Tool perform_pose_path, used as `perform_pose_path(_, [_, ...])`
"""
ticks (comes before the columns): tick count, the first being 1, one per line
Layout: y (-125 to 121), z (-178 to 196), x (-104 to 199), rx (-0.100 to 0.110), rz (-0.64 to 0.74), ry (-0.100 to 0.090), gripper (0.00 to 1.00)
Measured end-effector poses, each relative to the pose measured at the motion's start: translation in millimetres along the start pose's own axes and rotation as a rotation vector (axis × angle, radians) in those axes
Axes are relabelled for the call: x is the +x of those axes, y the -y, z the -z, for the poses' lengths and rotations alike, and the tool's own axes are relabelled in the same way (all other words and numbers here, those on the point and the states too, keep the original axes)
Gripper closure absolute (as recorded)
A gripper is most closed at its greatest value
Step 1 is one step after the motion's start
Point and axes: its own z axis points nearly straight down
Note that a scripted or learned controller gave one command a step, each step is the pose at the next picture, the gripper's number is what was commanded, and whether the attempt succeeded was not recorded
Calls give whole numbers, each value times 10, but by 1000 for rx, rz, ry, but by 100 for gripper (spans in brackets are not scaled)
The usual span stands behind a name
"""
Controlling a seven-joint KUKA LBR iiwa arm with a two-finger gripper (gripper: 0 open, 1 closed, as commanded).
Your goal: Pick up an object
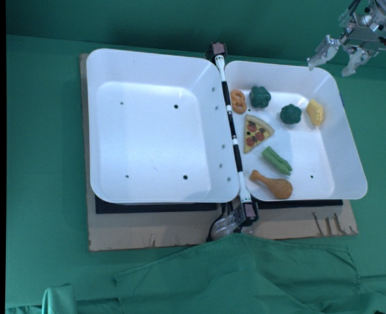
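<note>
The right bin [337,169] holds several toy foods: a pretzel [238,101], two dark green broccoli pieces [260,97] [290,114], a yellow piece [315,112], a pizza slice [255,133], a green vegetable [277,160] and a chicken drumstick [272,185]. My gripper [334,56] hangs at the top right, above the right bin's far corner, well clear of the toys. Its two fingers stand apart, open, with nothing between them.
The left bin [155,126] sits beside the right one, with a black-and-white bar [230,129] along the seam between them. Both rest on a cardboard sheet [147,231] over green cloth. Folded green cloth [245,273] bunches at the front.
</note>
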Motion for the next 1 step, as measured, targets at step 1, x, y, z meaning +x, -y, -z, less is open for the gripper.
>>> perform_pose_path(1, [0, 0, 0, 0, 0, 0, 0])
